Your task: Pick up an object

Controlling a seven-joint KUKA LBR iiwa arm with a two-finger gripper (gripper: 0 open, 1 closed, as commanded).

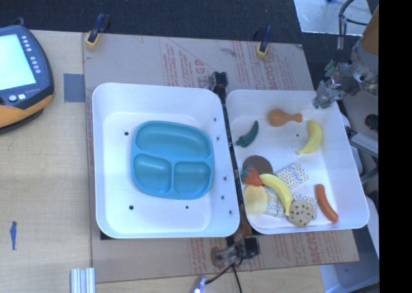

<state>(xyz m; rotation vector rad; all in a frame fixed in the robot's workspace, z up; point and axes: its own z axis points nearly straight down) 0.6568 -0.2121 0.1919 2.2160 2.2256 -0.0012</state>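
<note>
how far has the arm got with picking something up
Done: nothing looks picked yet. The toy food, including the small banana, drumstick, green pepper and sausage, lies in the right bin. In hand: the gripper sits at that bin's upper right corner, with no item visible in it. Left: reaching down onto an item, closing on it and lifting. The blue tray sits in the left bin.

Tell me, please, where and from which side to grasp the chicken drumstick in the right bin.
Probably grip the drumstick from above, across its thin bone end, which points right toward the small banana. It lies flat with free floor on both long sides.
</note>
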